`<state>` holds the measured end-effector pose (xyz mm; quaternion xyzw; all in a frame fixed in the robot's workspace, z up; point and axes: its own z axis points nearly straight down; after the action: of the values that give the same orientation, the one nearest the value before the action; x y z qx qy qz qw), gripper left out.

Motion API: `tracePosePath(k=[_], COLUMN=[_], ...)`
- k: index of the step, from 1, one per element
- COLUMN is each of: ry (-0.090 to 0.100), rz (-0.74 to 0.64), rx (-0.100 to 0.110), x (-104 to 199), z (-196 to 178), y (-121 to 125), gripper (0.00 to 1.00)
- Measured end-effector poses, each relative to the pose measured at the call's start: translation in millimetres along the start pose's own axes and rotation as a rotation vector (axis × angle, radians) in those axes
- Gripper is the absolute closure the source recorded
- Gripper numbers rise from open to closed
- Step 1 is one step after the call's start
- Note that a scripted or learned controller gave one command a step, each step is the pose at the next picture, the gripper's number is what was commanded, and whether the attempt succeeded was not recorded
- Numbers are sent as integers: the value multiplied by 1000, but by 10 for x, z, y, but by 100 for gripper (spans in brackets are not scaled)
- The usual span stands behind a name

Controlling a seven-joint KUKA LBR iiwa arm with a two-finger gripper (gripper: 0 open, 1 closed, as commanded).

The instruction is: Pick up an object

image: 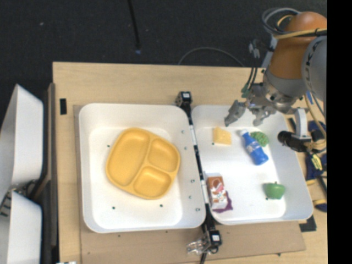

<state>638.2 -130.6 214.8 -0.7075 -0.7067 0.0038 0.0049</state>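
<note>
arm: grey KUKA with orange band, reaches in from the right, wrist over the back edge of the right bin (297, 199)
gripper: gripper (248, 114) hangs above the back of the right bin, fingers look spread apart, one prong toward the left near the cheese, the other nearer the bottle; nothing between them
candidate objects: all four lie in the right bin, none lifted
cheese wedge: yellow cheese wedge (223, 136) flat on the bin floor, just below and left of the gripper, closest thing to it
blue bottle: blue bottle (254, 148) lying on its side, right of the cheese wedge, touching or just beside a small green leafy piece (261, 138) at its upper end
green pepper: green pepper toy (274, 190) near the front right corner, well apart from the gripper
snack packet: snack packet (218, 193) by the left wall of the right bin, toward the front
left bin: left bin (93, 213) holds a yellow divided plate (143, 163), not near the arm
progress: early, judged from the layout; no grasp made, every object rests in a bin
left to do: pick a target (cheese wedge or blue bottle look likeliest by nearness), descend, close on it, lift clear
risk: cheese wedge is low and flat, fingers may slide off; bottle could roll
</note>
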Motion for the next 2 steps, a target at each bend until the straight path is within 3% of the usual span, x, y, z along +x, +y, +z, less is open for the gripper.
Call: tracePosePath(k=[1, 2], ry=[-1, -4], rz=[-2, 0], rx=[-14, -10], x=[1, 0], z=[-85, 339], y=[27, -1], gripper=[0, 0])
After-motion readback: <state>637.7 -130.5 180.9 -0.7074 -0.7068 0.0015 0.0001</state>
